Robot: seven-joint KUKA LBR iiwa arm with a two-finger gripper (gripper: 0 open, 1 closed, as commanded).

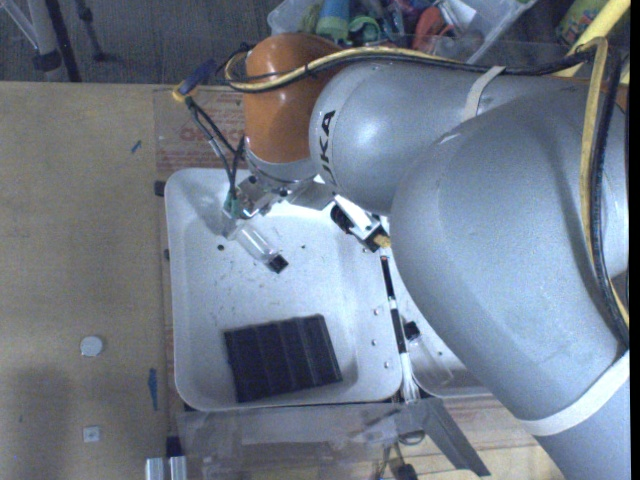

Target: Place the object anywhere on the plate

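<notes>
1 fixed camera looks down at a slant from above the worktop (70,268). It sits close, and the arm (480,228) entering from the right covers much of the frame.

1. White bin (190,308): encloses the jaws. Its floor carries scattered dark specks (236,280) just below the jaws.
2. Second white bin (440,368): lower right of the jaws, touching the first bin along one wall and largely hidden.
3. Tan bench surface (80,218): extends to the left of the jaws.
4. White disc (91,346): on the bench, well apart from the jaws, to the lower left. A smaller pale square (91,433) lies below it.
5. Blue mark (152,388): just outside the first bin's left wall, lower left of the jaws.
6. Clear tub of coloured items (400,8): well above the jaws, to the right.
</notes>
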